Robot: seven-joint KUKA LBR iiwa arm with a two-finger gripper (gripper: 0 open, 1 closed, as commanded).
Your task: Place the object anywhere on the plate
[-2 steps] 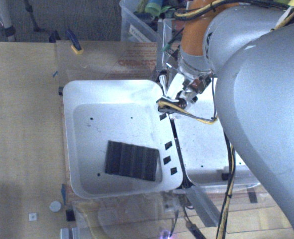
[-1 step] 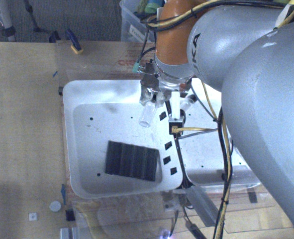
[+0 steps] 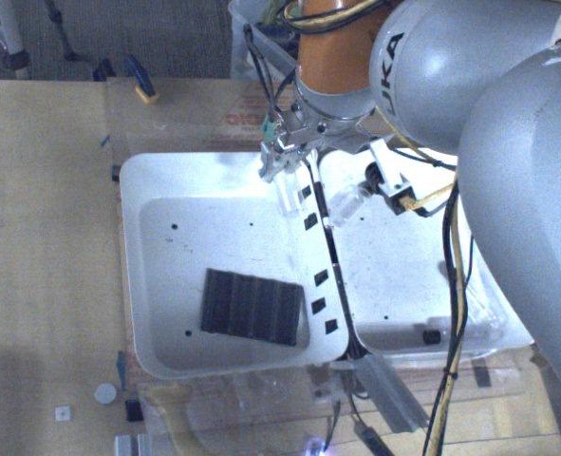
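— Camera view from above gives us two shallow white bins: the left bin (image 3: 147,207) and the right bin (image 3: 394,283), touching along a shared rim. We see a dark ribbed rectangular slab (image 3: 252,307) lying flat on the left bin's floor, towards its near side.

— And the gripper (image 3: 289,186)?

— It hangs over the far end of that shared rim, well apart from the slab. Whether it is open or closed we cannot tell; it blurs into the white plastic, and we see nothing held.

— What could go wrong?

— We judge the slab thin and flat, so a grasp may slide off its ridges or scrape the glossy floor. The arm (image 3: 470,74) also sits close to the rim and could clip it. No round plate is plain to us, so the target may be misjudged.
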